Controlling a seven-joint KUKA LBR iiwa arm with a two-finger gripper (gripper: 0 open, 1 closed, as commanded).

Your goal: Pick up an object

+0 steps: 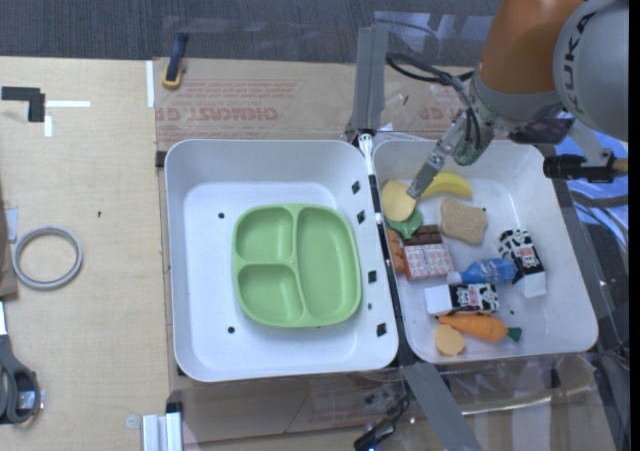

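The right bin holds several toy foods. A banana and a pale yellow round piece lie at its far left. Nearby are a tan bread slice, a brown chocolate bar and a red-and-white box. A blue bottle, two cow-patterned cartons and a carrot lie toward the front. My gripper reaches down from the right, its tip just above the gap between the yellow piece and the banana. Nothing is visibly held.
A green divided plate lies in the left bin. On the wooden bench to the left sit a grey tape roll and scissors. A raised grey divider stands behind where the two bins meet.
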